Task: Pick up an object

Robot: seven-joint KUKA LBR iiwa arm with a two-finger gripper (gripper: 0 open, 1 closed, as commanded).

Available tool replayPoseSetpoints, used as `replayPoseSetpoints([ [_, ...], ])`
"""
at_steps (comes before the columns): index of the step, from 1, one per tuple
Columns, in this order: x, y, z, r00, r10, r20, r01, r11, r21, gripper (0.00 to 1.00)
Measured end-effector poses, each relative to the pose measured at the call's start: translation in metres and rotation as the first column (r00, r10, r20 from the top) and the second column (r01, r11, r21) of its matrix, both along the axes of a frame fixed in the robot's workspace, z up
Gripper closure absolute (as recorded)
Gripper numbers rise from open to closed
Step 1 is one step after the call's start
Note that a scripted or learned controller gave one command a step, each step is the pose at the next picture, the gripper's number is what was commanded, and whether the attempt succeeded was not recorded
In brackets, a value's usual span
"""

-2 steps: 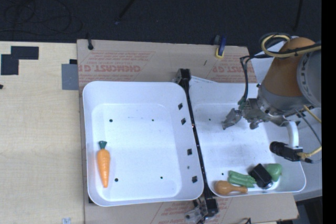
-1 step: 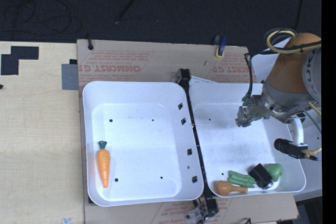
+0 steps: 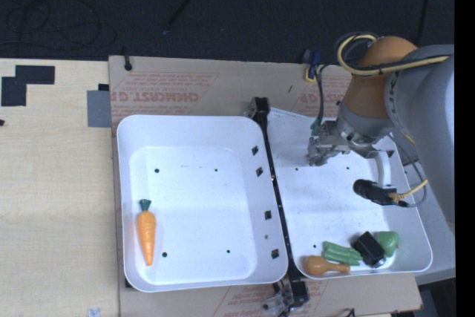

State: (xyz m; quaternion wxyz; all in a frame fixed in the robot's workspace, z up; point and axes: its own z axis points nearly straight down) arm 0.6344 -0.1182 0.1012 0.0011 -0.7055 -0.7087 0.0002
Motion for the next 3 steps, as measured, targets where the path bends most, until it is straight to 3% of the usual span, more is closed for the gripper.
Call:
replayPoseSetpoints([
  [1, 0.012, 0.01, 0.257, 1.0, -0.001, 0.019, 0.001, 1.0, -0.004, 1.0],
  [2, -0.022, 0.064, 0.32, 1.0, 0.001, 0.006, -0.001, 1.0, 0.0, 1.0],
  [3, -0.032, 0.121, 0.321, 1.0, 0.001, -0.002, -0.001, 1.0, 0.0, 1.0],
])
